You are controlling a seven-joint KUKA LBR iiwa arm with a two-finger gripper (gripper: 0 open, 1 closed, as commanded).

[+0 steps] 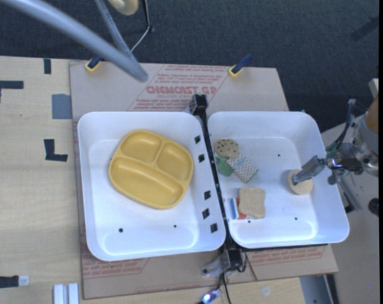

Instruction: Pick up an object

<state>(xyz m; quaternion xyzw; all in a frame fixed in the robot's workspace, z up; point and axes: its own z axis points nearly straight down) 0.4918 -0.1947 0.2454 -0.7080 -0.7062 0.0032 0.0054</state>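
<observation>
While the gripper [304, 175] touches a tan disc [300, 183], toast [252, 202] lies apart.

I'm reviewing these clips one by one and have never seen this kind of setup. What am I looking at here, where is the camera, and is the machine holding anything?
One camera looks down at a slant on a bench with two shallow white bins. The left bin holds a yellow divided plate. The right bin holds small toy foods: a cookie, a green piece, a checkered piece, a slice of bread and a small tan round piece. The robot arm reaches in from the right; its gripper sits right at the round piece. Whether it actually holds that piece is not clear from this view.
</observation>
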